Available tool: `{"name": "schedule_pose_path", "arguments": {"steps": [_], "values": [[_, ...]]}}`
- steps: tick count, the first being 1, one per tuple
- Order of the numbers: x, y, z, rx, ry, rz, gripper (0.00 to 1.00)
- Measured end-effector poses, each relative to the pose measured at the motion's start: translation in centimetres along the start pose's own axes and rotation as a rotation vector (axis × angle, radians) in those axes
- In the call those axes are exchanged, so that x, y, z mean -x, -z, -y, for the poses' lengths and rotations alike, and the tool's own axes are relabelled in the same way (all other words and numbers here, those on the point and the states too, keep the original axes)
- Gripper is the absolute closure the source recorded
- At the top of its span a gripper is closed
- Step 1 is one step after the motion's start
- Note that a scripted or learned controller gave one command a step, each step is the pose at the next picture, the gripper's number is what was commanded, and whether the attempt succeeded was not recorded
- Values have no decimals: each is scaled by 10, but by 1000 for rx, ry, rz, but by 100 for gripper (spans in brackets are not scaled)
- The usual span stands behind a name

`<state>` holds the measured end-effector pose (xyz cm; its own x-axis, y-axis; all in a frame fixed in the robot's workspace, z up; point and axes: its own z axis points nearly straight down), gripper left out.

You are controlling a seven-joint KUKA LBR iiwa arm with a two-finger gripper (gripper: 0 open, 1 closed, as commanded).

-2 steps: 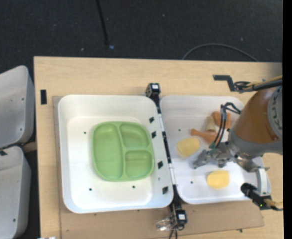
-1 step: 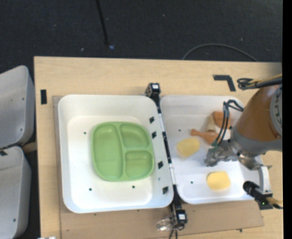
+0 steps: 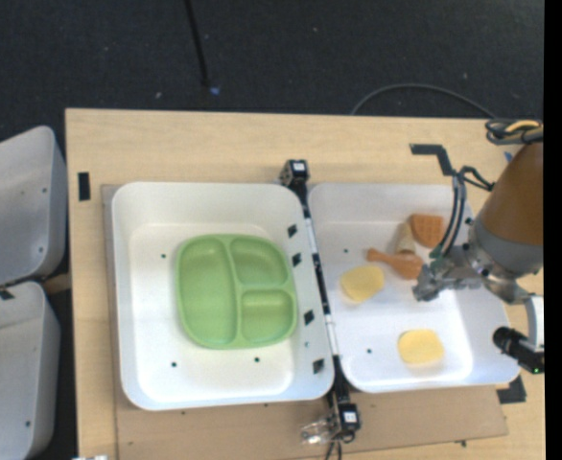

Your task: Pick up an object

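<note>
From the 1 fixed camera, the wooden bench carries 2 shallow white bins side by side. The left bin holds a green divided plate with 3 compartments, lying flat near its middle.

The right bin holds 4 small items. An orange carrot-like piece lies right of frame centre, its long axis running from upper left to lower right, the narrower end pointing to the upper left. A pale yellow round piece sits just beside it, lower left. An orange wedge-shaped piece lies above and to the right, near the bin's upper side. A second yellow round piece rests well apart, toward the lower right of the bin.

The gripper hangs low over the right bin at the carrot-like piece's lower-right end; whether it is clenched or released cannot be told, and nothing is visibly held.
</note>
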<state>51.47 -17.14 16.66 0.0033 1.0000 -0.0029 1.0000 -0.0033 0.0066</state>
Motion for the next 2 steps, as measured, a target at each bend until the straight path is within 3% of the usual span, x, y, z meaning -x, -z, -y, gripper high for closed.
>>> {"name": "schedule_pose_path", "arguments": {"steps": [1, 2], "values": [[-4, 54, 7, 0, 6, -1, 100], [-3, 63, 6, -3, 7, -1, 100]]}}
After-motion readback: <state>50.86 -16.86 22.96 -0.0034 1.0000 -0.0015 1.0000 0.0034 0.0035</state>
